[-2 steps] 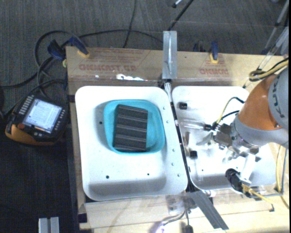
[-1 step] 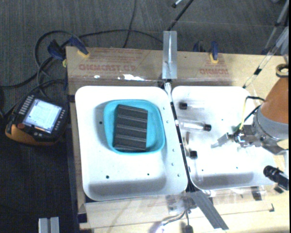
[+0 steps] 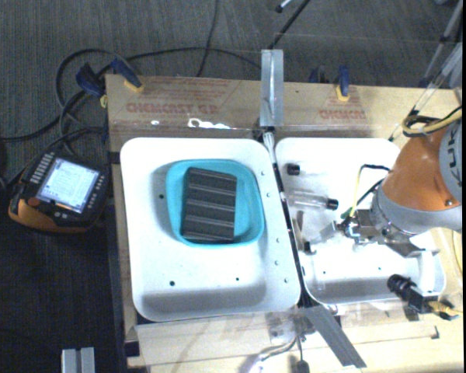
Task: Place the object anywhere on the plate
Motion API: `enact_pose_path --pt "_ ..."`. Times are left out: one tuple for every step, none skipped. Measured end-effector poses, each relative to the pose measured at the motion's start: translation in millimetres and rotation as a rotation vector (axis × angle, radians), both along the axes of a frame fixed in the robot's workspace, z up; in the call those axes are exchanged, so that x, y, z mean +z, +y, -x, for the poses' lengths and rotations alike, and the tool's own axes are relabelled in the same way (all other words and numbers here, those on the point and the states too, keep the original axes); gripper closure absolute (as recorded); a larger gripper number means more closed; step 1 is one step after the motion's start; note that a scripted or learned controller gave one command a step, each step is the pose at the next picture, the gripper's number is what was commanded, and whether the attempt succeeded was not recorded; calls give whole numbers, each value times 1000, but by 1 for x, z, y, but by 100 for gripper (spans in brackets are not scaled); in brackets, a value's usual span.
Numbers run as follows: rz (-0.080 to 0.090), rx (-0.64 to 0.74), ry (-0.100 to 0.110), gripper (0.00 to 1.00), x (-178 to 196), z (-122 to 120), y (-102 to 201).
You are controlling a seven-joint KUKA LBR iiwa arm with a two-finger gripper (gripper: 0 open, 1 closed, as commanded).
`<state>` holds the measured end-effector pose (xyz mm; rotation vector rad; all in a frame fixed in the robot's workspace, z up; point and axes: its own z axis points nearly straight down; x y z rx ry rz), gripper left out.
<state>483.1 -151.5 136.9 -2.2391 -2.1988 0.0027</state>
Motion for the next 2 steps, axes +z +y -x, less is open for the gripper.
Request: enact_pose_path --pt "1 408 -2 0 43 0 -45" --pt "4 349 -5 0 163 -1 -73"
